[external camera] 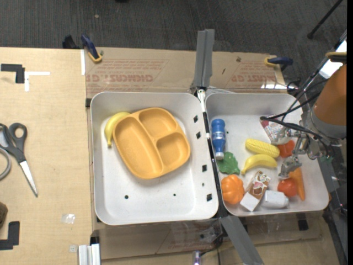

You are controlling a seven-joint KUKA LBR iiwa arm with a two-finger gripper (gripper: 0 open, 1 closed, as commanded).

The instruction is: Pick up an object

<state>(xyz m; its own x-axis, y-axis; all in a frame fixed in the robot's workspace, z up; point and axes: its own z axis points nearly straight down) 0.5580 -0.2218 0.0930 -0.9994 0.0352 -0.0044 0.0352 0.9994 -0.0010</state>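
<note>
Clutter fills the right bin (237,106), so the gripper (289,167) hangs low over its far-right corner beside an orange carrot (298,182) and a red tomato (287,187), likely picks, though I cannot tell whether its fingers grasp anything.

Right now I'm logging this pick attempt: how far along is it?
Early. Done: the gripper is over the right bin, by the tomato and carrot. In hand: nothing visibly between its fingers. Left: grasp and lift; the toys lie in the bin.
</note>
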